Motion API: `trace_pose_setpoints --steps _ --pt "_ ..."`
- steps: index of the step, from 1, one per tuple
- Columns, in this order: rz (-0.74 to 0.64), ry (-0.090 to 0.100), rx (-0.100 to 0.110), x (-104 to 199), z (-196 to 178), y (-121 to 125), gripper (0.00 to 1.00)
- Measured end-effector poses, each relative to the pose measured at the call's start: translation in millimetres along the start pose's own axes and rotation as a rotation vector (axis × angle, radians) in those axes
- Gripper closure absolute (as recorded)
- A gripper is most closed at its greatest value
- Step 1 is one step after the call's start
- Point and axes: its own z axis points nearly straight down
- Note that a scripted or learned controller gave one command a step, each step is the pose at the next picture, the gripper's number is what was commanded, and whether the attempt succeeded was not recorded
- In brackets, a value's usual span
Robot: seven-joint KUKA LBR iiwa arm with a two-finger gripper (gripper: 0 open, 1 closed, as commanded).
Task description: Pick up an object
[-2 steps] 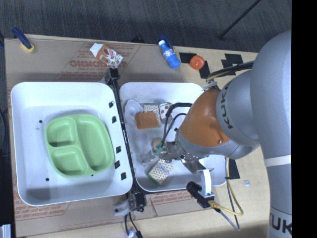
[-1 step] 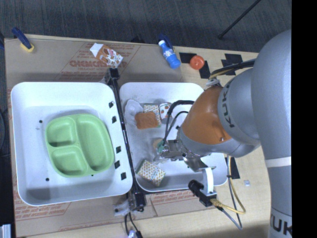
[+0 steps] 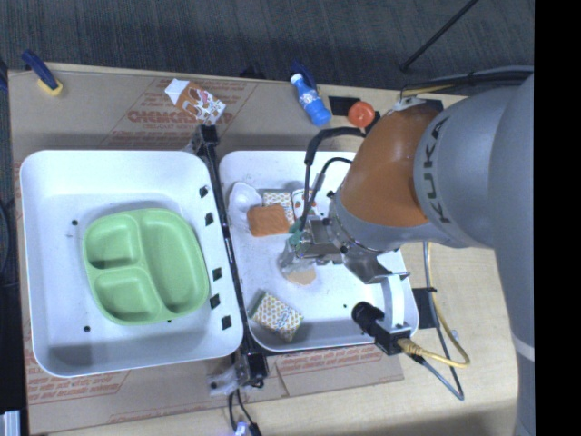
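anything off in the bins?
Nothing spilled or damaged. The green divided tray lies slightly askew in the left bin. A patterned packet leans against the right bin's front wall, tilted rather than flat.

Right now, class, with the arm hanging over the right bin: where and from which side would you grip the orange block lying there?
Grip the orange block across its two long sides, coming straight down from above. It lies flat on the right bin floor with its broad top face up, so only the side faces offer opposing surfaces. A patterned packet crowds its far edge, so the grip may be tight there.
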Motion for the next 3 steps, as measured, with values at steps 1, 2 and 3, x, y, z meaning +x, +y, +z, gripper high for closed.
trace_pose_setpoints --steps 1,2,3 --pt "0.003 0.0 0.004 -45 11 -2 1.0" --pt "0.003 0.0 0.004 -45 11 -2 0.0" --pt "-0.001 0.001 0.006 -39 125 9 0.0"
